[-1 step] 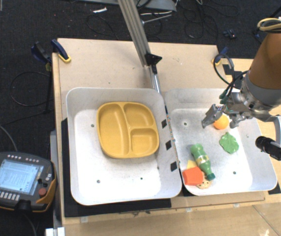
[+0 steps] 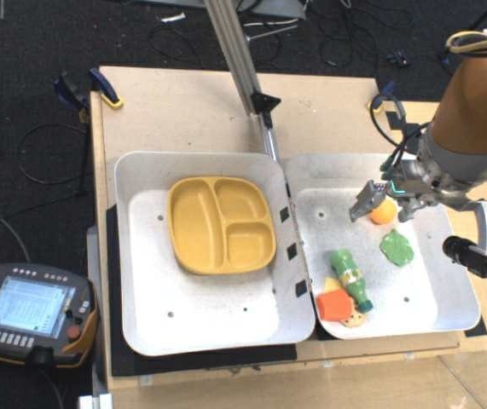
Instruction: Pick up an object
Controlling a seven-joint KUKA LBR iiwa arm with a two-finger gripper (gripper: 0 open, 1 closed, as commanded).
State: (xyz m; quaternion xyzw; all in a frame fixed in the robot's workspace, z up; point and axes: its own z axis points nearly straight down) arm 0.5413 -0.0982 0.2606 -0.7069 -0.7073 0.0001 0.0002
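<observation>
Hovering — gripper over orange ball in right bin | jaws apparently spread — nothing gripped

A yellow divided tray lay in the left white bin on the tabletop, and a teach pendant sat on the dark floor at near left.

One fixed camera set high above the bench looks down at a slant, taking in both white bins and some surrounding dark floor.
</observation>
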